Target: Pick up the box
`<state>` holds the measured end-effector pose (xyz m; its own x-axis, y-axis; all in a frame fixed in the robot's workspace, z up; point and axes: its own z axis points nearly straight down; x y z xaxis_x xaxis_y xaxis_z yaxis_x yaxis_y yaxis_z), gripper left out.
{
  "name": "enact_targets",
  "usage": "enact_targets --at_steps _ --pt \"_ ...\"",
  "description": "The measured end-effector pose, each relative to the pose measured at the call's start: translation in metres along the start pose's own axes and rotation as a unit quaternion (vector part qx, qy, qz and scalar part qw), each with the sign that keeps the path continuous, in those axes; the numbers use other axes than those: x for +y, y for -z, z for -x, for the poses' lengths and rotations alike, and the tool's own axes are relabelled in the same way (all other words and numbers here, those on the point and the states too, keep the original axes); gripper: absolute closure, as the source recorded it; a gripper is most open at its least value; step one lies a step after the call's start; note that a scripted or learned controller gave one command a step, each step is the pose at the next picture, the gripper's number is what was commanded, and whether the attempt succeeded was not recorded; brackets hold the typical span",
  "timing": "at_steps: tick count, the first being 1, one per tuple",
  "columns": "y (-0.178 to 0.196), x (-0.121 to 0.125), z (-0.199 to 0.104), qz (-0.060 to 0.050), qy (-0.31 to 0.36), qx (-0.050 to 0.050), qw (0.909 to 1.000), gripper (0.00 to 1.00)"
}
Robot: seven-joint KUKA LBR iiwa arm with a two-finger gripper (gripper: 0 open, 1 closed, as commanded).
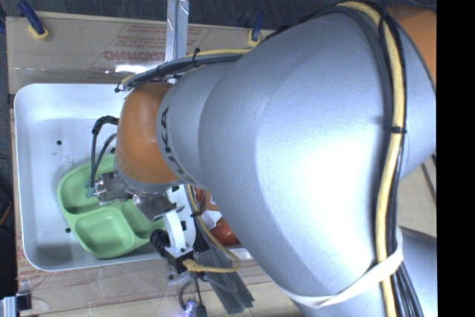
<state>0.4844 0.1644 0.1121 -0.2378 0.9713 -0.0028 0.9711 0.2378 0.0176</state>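
Note:
A pale green, box-like container (104, 228) with rounded corners lies in the left bin (37, 152), near its front. A second green piece (76, 185) of the same colour sits just behind it and touches it. My gripper (111, 189) hangs below the orange wrist band (141, 137), right over the green pieces' right side. The wrist hides its tips, and whether it touches the green container cannot be told.
The grey arm (297, 152) covers the right half of the view and most of the right bin. A red-orange thing (225, 234) and a white scrap (212, 219) peek out under the arm. A cardboard sheet (96, 44) lies behind the bins.

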Motion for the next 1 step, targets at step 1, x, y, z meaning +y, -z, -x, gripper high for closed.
enact_targets --at_steps 1 --pt "-0.018 0.0051 -0.0459 -0.004 -0.033 0.001 0.9994 1.0"
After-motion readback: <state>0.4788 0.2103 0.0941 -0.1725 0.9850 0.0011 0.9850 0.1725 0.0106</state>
